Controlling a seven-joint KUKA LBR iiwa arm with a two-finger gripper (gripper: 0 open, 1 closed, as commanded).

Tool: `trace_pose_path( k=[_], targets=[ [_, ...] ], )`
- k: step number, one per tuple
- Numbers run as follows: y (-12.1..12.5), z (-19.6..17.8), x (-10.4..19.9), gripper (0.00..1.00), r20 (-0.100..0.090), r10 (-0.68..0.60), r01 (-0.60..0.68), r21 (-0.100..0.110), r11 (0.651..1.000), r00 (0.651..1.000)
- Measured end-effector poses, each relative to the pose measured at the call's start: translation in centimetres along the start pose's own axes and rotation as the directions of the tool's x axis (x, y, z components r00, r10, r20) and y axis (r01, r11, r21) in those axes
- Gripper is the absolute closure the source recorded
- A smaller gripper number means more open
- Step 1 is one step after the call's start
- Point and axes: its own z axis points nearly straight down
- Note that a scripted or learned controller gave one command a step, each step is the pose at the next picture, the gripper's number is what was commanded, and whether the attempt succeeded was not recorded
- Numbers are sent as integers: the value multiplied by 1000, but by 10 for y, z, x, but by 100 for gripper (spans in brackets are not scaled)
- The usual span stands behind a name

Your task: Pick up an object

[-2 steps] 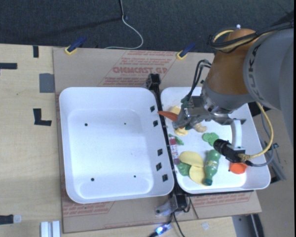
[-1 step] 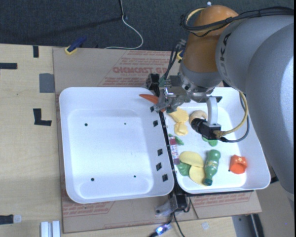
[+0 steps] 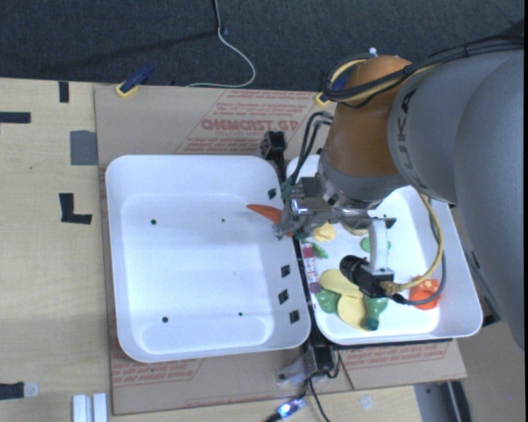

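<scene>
The pincer (image 3: 289, 220) hangs low over the seam where the two white bins meet, at the end of the grey arm with its orange band. An orange carrot (image 3: 264, 210) sticks out from the pincer's tip toward the view's left, its thick end right at the pincer and its pointed end over the floor of the left bin (image 3: 194, 323). The carrot's end is lost against the metal there, so I cannot tell whether the pincer is open, closed, or clamped on it.

On the pincer's other side, in the right bin (image 3: 415, 222), lies a crowd of small toys. A pale yellow piece (image 3: 324, 233) sits just beside the pincer, and a pink striped stick (image 3: 310, 264) lies just below it along the bin wall. Farther down are a yellow banana (image 3: 337, 280), a green piece (image 3: 326, 301) touching it, and an orange-red fruit (image 3: 427, 294) well apart toward the far wall. Both bins rest on a cardboard sheet (image 3: 238, 126) on the table (image 3: 35, 236).
</scene>
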Motion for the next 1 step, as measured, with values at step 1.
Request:
trace_pose_path(
  k=[1],
  targets=[
    [-47, -4, 35, 100, -1, -3, 3, -1, 1000, 1000]
  ],
)
